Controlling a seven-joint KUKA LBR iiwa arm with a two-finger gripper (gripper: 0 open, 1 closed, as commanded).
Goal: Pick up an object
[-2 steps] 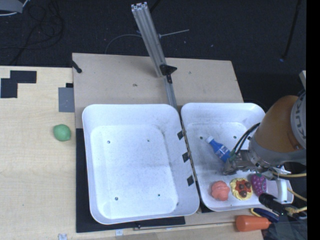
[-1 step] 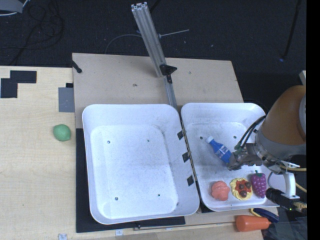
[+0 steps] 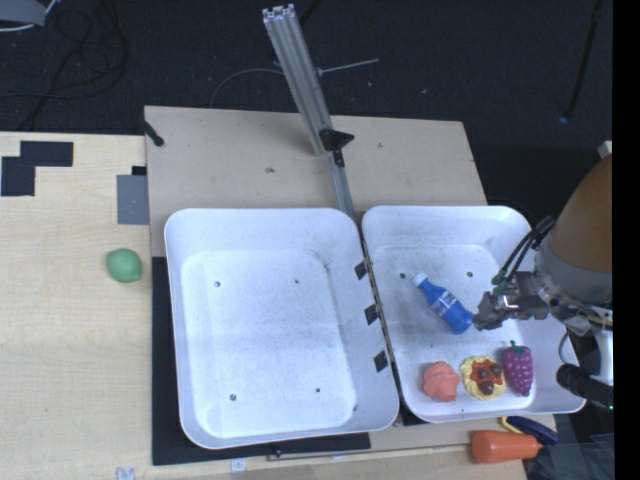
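Down in the right bin (image 3: 470, 230), the gripper (image 3: 487, 314) hovered just beside one blue bottle (image 3: 444, 304); whether it was spread, I couldn't tell. Three toy foods lay near: one peach (image 3: 439, 380), one tart (image 3: 483, 376), one grape bunch (image 3: 517, 365). Outside sat one green ball (image 3: 125, 265) and one carrot (image 3: 505, 445).

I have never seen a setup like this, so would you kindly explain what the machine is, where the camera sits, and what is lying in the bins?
This is one picture from a fixed camera above a bench, looking down at a slant. The grey shape entering from the right is a robot arm; its two-finger gripper sits low over the right white bin, right beside the base of a small blue plastic bottle with a white cap. Whether it grips the bottle cannot be told. Along that bin's near edge lie a pink-orange toy fruit, a round yellow toy with red filling and a bunch of purple toy grapes. The left white bin stands alongside. Outside the bins, a green ball rests on the pale wood, and an orange toy carrot lies in front.
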